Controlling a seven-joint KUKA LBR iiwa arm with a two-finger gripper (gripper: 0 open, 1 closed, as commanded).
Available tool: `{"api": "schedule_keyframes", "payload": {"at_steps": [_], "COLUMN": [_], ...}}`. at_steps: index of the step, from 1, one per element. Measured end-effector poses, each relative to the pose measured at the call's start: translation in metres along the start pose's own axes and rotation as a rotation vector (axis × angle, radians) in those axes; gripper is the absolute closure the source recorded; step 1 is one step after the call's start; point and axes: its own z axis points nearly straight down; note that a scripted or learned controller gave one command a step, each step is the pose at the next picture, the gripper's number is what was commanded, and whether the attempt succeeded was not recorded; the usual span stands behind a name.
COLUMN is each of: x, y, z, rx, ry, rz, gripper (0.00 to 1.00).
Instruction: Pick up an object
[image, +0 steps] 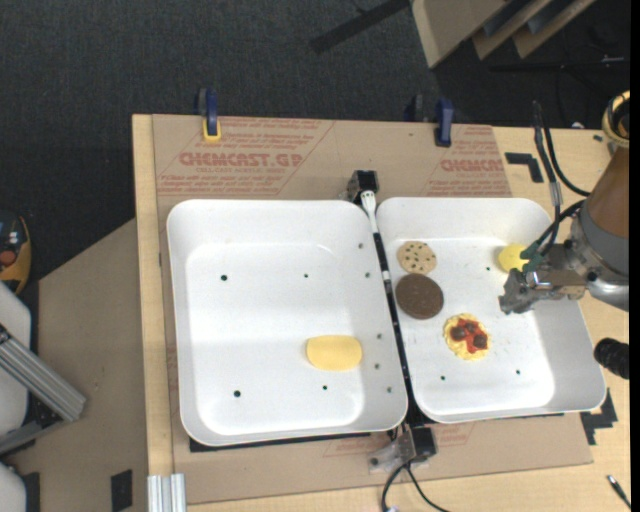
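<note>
The right bin (480, 395) holds a chocolate-chip cookie (417, 258), a dark brown round cookie (419, 296), a small pizza-like piece with red topping (467, 335) and a yellow object (512, 257) near its right wall. A flat yellow oval (334, 352) lies in the left bin (250, 240). My gripper (520, 296) hangs over the right side of the right bin, just below the yellow object and up and to the right of the pizza piece. Nothing shows between its fingers.
Blue clamps (209, 108) (444, 120) pin the cardboard base at the back. Black cables run along the arm at the right edge. A black latch (362, 185) sits between the bins at the top.
</note>
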Motion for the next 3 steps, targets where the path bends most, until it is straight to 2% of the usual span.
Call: {"api": "schedule_keyframes", "payload": {"at_steps": [1, 2, 3], "x": [0.031, 0.047, 0.085], "y": [0.002, 0.000, 0.001], "z": [-0.175, -0.050, -0.194], "rx": [-0.030, 0.003, -0.027], "ry": [-0.005, -0.002, -0.003], "rz": [-0.002, 0.004, -0.001], "gripper": [1.00, 1.00, 1.00]}}
